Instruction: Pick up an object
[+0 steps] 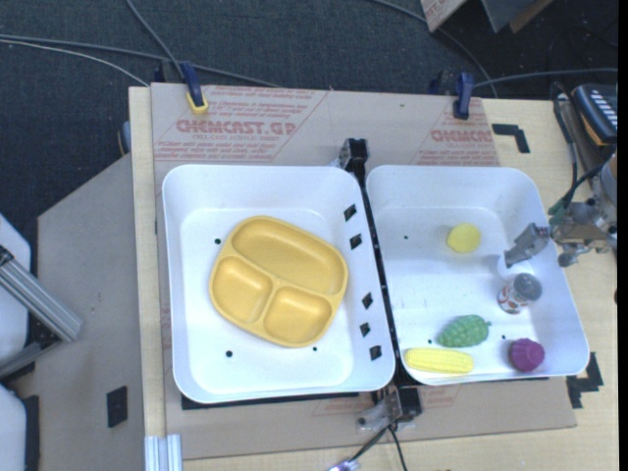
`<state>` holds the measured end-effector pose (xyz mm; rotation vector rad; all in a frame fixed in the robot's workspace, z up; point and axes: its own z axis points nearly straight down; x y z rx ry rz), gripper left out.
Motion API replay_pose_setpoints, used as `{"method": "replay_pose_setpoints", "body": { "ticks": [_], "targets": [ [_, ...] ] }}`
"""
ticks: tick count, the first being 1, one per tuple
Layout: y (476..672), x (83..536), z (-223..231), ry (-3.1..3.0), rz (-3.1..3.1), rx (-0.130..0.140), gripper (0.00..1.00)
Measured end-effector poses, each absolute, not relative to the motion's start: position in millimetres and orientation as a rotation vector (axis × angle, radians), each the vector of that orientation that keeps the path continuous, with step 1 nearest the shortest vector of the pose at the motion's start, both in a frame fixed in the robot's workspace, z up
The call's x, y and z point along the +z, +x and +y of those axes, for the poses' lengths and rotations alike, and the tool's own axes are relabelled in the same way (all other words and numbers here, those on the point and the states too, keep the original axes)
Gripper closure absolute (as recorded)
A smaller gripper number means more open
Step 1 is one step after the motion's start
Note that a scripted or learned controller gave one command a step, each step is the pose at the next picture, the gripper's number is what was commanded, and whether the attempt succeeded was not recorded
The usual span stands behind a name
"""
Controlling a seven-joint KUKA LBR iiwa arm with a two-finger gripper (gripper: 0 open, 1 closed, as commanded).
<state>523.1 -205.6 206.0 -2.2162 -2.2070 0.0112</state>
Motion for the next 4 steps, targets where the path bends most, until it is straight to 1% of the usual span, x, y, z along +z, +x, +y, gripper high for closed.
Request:
{"method": "replay_pose_setpoints", "body": {
  "ticks": [1, 2, 3, 4],
  "targets": [
    [526.4, 213, -205, -2.220, -2.221, 0.000, 0.00],
    [528.0, 151, -202, -2.217, -2.217, 0.003, 0.00],
    [537.8, 99, -201, -2.216, -2.219, 0.002, 0.00],
    [538.5, 85, -201, -2.220, -2.221, 0.000, 0.00]
  ]
}}
